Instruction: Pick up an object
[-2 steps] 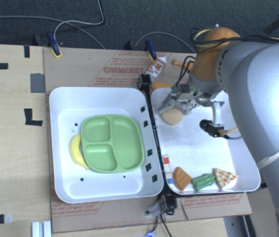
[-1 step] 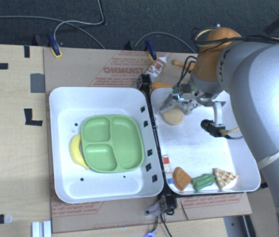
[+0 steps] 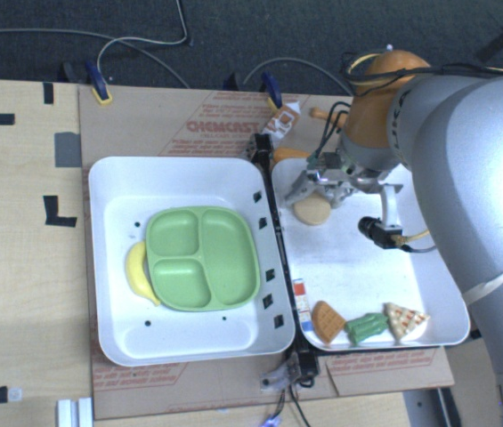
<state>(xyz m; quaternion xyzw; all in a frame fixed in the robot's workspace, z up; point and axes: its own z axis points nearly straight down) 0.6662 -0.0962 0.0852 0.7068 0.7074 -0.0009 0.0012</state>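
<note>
The surface carries two white bins. The left bin [image 3: 109,238] holds one green divided plate [image 3: 202,258] and one banana [image 3: 137,274]. The right bin [image 3: 367,274] holds one beige bun [image 3: 312,210] at 11 o'clock and, along 6 o'clock, one cookie [image 3: 327,321], one green item [image 3: 367,327] and one pizza slice [image 3: 405,320]. The arm [image 3: 447,149] reaches in from 3 o'clock, its gripper [image 3: 322,183] just above the bun; the fingers' state cannot be told.
</note>
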